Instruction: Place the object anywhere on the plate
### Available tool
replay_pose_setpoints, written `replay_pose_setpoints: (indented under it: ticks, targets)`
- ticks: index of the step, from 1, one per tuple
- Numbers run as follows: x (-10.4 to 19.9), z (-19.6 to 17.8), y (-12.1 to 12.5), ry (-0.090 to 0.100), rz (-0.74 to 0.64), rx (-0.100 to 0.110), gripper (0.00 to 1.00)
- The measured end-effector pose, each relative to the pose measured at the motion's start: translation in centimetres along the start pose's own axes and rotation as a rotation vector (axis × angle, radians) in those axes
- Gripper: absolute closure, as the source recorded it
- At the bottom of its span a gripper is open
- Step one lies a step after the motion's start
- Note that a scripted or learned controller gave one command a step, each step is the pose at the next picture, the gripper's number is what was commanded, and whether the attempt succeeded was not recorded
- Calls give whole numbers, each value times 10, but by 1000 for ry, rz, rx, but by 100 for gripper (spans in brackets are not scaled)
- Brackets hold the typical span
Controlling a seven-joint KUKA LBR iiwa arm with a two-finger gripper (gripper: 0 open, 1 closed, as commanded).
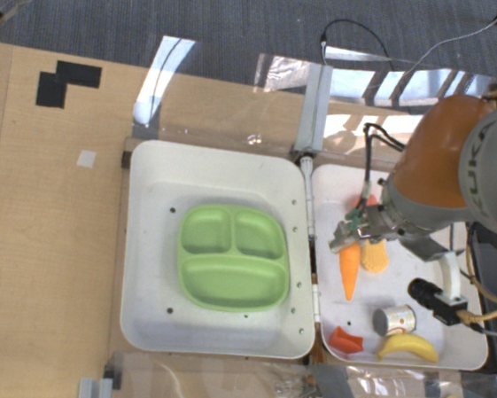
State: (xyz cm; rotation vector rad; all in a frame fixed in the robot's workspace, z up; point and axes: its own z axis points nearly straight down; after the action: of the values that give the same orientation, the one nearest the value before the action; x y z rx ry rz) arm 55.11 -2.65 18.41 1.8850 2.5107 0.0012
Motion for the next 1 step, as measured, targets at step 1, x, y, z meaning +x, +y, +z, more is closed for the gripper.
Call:
replay_pose_setpoints:
  ticks: [1]
  targets:
    - [52,-1,22,0,-176,-2,100]
